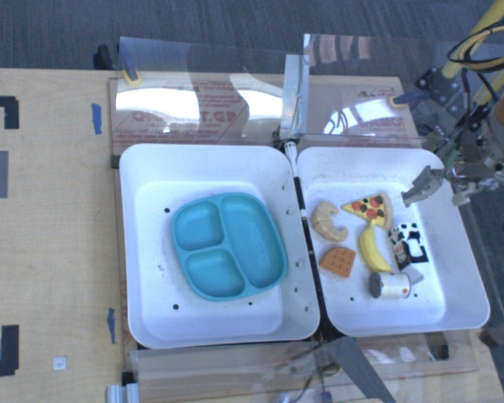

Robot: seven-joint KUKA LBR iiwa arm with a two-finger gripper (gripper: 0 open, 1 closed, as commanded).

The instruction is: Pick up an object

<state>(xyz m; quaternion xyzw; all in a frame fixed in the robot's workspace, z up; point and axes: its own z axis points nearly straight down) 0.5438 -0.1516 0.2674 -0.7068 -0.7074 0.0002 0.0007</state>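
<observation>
Hand (427, 185) near right bin's (466, 263) edge

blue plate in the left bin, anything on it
The blue plate lies in the left bin with three bare compartments. Whatever is beneath the plate is covered.

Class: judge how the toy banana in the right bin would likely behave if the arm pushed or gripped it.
The banana looks like smooth, glossy plastic, so it is probably light and may slip. Its curved shape suggests it would pivot rather than slide straight, nudging the waffle beside it.
</observation>
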